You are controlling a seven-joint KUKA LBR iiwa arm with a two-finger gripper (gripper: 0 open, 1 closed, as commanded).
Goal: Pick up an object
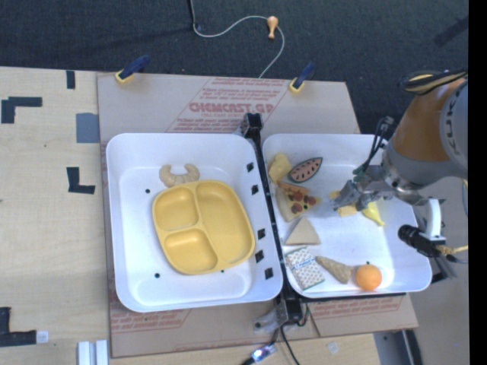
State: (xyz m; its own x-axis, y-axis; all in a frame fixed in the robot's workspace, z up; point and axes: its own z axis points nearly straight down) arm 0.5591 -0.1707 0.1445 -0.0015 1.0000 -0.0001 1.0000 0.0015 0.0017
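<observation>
My gripper (348,198) is low over the right bin (396,147), near its middle right. Just under and beside it lies a yellow piece (372,215), partly covered by the gripper. Also in this bin are a watermelon slice (305,169), a pizza slice (295,199), a yellow wedge (279,166), a pale sandwich triangle (303,233), a cone (333,268), an orange (368,277) and a checked packet (303,268).
The left bin (129,166) holds a yellow divided plate (202,226) and a tan curved piece (179,175). The grey arm with its orange band (426,124) reaches in over the right bin's right rim. A black clip (252,124) sits between the bins.
</observation>
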